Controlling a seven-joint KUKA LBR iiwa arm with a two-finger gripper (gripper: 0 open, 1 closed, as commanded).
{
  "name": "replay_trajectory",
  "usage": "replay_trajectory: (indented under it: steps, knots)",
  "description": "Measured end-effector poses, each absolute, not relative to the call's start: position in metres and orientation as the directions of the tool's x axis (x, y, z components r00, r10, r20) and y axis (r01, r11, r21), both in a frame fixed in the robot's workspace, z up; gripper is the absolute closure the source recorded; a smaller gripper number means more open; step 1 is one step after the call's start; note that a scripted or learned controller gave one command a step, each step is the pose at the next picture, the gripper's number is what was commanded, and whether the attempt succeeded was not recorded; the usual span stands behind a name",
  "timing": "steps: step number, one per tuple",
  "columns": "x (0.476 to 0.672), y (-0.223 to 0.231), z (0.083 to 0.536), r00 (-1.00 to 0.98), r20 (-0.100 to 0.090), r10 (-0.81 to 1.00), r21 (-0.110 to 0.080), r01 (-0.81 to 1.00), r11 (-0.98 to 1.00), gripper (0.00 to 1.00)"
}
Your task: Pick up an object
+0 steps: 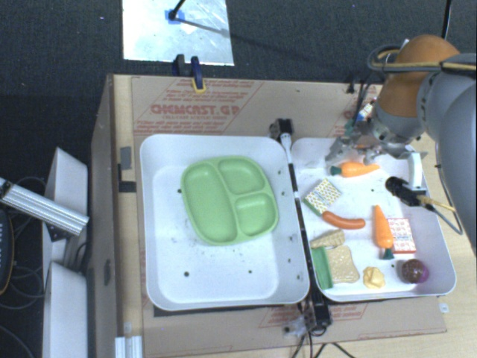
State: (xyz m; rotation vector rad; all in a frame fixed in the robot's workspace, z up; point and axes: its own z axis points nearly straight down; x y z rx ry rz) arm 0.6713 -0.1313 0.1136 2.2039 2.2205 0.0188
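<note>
My gripper (347,152) hangs over the far end of the right bin (440,253), reaching in from the right. Just below it, close to its tip, an orange carrot (358,170) lies on the bin floor; whether they touch I cannot tell. Farther toward the front lie a checked packet (323,195), a red sausage (344,219), a second carrot (381,228) and a pink-and-white box (402,234). Along the front edge are a cracker (327,239), a bread slice (342,264), a green strip (320,265), a yellow lump (373,277) and a dark purple ball (412,271).
The left bin (168,259) holds a green divided plate (229,200). A raised divider (294,200) separates the two bins. The grey arm (447,110) with its orange band (410,69) fills the upper right.
</note>
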Motion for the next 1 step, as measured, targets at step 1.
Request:
replay_trajectory:
  steps: [1]
  knots:
    - [0.6724,-0.1315,0.1249,-0.009,-0.001,1.000,0.021,1.000,0.009,1.00]
